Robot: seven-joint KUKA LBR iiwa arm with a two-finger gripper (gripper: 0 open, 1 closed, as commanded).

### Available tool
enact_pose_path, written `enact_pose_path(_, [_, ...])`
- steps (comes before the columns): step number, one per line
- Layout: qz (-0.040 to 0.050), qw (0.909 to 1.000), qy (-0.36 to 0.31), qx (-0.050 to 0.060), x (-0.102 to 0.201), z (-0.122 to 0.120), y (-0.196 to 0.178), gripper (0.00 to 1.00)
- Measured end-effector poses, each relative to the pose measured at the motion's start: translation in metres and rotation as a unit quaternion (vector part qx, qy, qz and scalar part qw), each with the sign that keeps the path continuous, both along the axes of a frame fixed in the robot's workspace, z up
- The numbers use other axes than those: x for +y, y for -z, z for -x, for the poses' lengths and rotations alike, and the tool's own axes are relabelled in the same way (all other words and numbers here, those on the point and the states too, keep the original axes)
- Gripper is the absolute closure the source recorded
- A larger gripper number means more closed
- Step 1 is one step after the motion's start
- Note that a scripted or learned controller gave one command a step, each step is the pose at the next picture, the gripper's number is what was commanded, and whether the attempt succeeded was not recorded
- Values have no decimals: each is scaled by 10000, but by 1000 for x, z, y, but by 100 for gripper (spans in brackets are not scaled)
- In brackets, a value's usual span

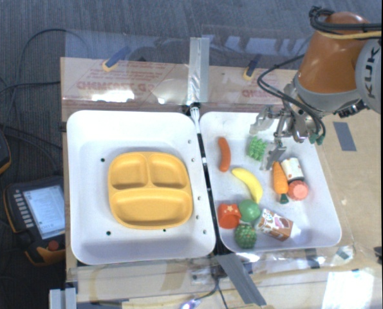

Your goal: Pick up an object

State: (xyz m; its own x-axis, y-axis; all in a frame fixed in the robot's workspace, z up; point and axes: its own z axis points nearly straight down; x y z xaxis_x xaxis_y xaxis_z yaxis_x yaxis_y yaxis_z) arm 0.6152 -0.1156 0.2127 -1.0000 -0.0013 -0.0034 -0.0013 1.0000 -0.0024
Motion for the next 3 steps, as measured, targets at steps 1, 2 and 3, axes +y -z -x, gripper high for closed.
enact_pose_path(1, [0,9996,-267,-3,-3,56,119,0])
enact_pose_path(2, [-6,9993,354,-70,22,-15,121,0])
enact_pose_path(3, [-22,9975,698,-49,21,-19,122,0])
